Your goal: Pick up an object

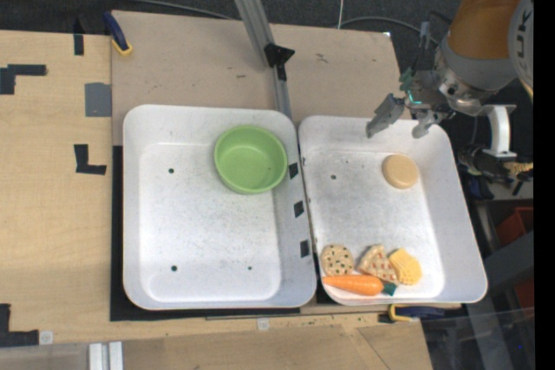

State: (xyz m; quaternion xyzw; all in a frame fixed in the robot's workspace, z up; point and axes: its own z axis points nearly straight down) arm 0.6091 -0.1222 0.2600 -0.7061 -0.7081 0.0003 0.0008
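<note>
Over the right bin's [451,186] far rim, gripper [401,120] hangs spread and empty, approach step; bun [401,172] lies just below it, so next move needs a descent onto it.

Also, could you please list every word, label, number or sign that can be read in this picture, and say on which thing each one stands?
"UK": partial dark letters on the grey arm, cut off by the picture's edge; the full word cannot be read.
No readable text on the green bowl, the round cookie, the carrot or the white bins.
The black marks on the bench are tape pieces, not letters.
</note>
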